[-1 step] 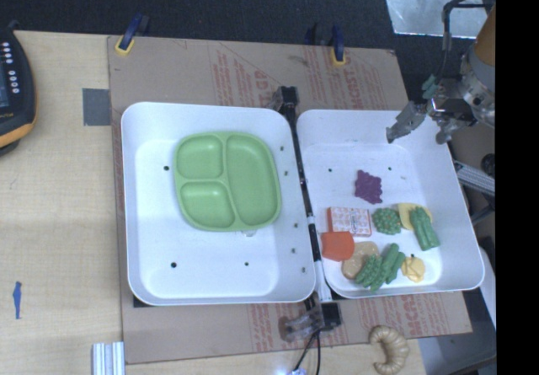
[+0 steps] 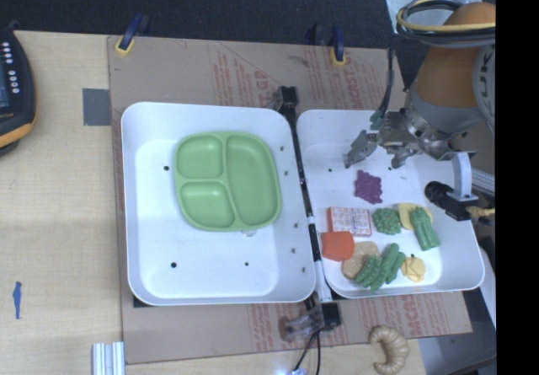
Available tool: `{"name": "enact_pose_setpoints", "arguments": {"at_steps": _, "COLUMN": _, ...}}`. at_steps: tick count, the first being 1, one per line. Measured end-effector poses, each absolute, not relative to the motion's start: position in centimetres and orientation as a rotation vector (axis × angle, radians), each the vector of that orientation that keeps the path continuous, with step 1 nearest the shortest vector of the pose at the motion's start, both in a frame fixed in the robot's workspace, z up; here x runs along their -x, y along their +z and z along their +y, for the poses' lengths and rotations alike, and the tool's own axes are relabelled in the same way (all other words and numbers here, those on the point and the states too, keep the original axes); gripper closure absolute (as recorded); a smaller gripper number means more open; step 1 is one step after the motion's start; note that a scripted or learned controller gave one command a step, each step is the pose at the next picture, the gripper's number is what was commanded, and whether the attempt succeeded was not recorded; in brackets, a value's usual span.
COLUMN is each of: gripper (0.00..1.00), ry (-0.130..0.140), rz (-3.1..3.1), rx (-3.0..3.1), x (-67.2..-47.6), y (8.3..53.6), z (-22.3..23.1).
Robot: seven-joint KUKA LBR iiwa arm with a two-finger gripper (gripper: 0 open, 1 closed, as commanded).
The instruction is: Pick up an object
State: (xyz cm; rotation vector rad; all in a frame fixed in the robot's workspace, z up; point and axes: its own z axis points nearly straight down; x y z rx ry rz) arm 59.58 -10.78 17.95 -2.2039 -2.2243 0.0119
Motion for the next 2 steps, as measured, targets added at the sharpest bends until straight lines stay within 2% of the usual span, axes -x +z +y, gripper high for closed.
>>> {"name": "enact_pose_setpoints", "arguments": {"at_steps": 1, "gripper": 0.0, "ry": 0.014, "rz": -2.219, "rx": 2.212, "x": -60.0, "y": 8.6, "z": -12.8}}
{"name": "enact_pose_setpoints", "arguments": {"at_steps": 2, "gripper": 1.0, "ry": 0.006, "rz": -2.225, "rx": 2.217, "x": -60.3, "y": 10.3, "z": -12.9}}
